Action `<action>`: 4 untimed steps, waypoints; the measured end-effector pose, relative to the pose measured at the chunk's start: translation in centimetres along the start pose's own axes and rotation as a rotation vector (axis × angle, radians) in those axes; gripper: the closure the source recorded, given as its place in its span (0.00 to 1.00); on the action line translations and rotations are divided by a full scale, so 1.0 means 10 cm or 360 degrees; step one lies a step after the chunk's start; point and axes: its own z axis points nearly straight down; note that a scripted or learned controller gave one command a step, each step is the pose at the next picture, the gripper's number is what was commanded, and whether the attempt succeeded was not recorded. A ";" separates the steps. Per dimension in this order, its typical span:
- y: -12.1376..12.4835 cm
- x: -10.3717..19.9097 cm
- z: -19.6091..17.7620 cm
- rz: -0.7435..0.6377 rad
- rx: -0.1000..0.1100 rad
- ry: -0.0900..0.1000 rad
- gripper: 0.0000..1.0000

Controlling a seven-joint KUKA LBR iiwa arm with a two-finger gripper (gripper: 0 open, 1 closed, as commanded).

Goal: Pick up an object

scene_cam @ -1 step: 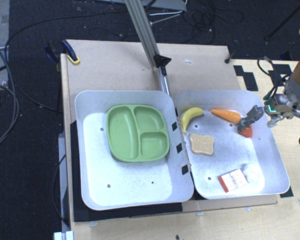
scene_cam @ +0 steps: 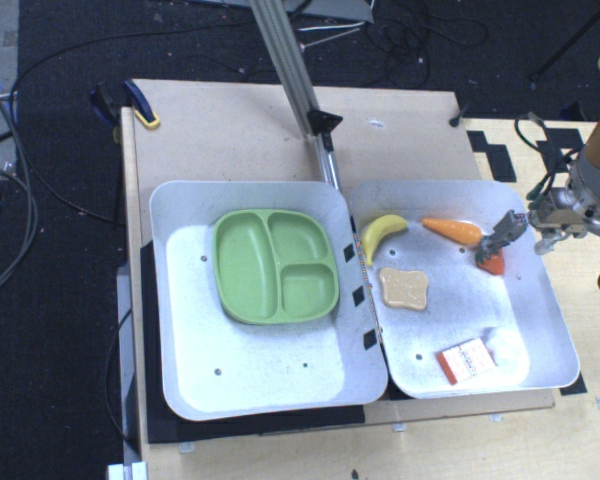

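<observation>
The counter [scene_cam: 230, 128] is a pale wooden board carrying two shallow white bins side by side, with dark floor and cables around it. The left bin [scene_cam: 190, 368] holds a green divided plate [scene_cam: 277, 266] with three compartments, lying flat in the upper middle of that bin. The right bin [scene_cam: 540, 338] touches the left one along a shared edge marked by small black clips. A grey metal pole [scene_cam: 285, 48] slants from the top of the view down to the far end of that seam. The arm [scene_cam: 590, 183] enters at the right edge, level with the upper part of the right bin, and its gripper [scene_cam: 502, 236] reaches over the bin's upper right area; whether its fingers are apart or closed cannot be told. Just beneath the gripper tip lies a small red object [scene_cam: 492, 263], and no item can be seen between the fingers. An orange carrot [scene_cam: 452, 230] lies just left of the gripper, pointing left. A yellow banana [scene_cam: 381, 233] curves near the bin's upper left corner, with a tan slice of toast [scene_cam: 404, 289] just below it. A small red and white box [scene_cam: 466, 360] sits tilted near the bin's front edge, well apart from the others.
</observation>
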 end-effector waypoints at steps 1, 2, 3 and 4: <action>-0.10 0.02 0.56 0.0003 0.0007 0.0002 0.00; -0.01 0.02 1.12 0.0001 0.0006 0.0002 0.00; 0.00 0.02 1.31 0.0002 -0.0001 -0.0002 0.00; 0.01 0.01 1.18 0.0000 -0.0009 -0.0005 1.00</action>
